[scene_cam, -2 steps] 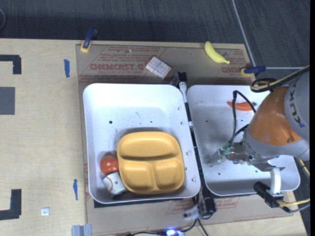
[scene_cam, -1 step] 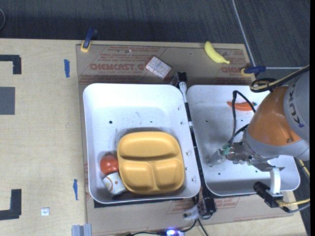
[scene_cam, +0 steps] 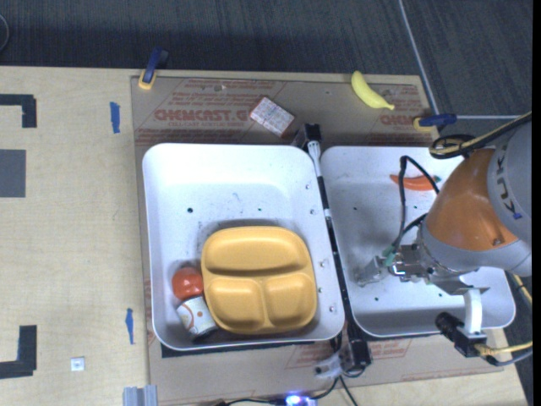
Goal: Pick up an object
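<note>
- The bench (scene_cam: 59,252) is pale wood, with blue tape marks and dark squares along its left part.
- The left bin (scene_cam: 169,184) holds a yellow divided tray (scene_cam: 258,277), lying upside down in the near half.
- A red and white toy (scene_cam: 191,297) lies just beside the tray's left edge, in the bin's near left corner.
- Behind the bins, on brown cardboard (scene_cam: 203,108), a small patterned packet (scene_cam: 271,116) lies near the left bin's far edge, and a yellow banana (scene_cam: 370,91) sits further right.
- The right bin (scene_cam: 355,184) has an orange object (scene_cam: 414,182) near its far wall, partly hidden by the arm (scene_cam: 473,210).
- The end effector (scene_cam: 372,269) is low over the right bin's floor, near its middle; how far its fingers stand apart cannot be told.
</note>
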Controlling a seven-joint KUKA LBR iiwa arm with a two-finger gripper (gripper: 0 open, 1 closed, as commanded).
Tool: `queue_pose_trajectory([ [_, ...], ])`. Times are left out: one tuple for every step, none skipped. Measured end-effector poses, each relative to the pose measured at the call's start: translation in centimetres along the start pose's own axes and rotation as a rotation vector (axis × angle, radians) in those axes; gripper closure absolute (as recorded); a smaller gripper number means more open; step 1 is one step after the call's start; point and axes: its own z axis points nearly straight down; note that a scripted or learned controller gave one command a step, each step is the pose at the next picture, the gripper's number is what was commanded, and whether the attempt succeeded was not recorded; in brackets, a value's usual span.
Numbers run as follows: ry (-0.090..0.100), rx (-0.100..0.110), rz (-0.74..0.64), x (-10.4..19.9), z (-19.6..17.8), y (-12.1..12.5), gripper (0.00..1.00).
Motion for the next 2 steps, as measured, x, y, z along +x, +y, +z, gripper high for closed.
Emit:
queue_pose_trajectory([
  [0.0,0.0,0.0,0.01,0.0,0.0,0.0],
  [0.0,0.0,0.001,0.03,0.0,0.0,0.0],
])
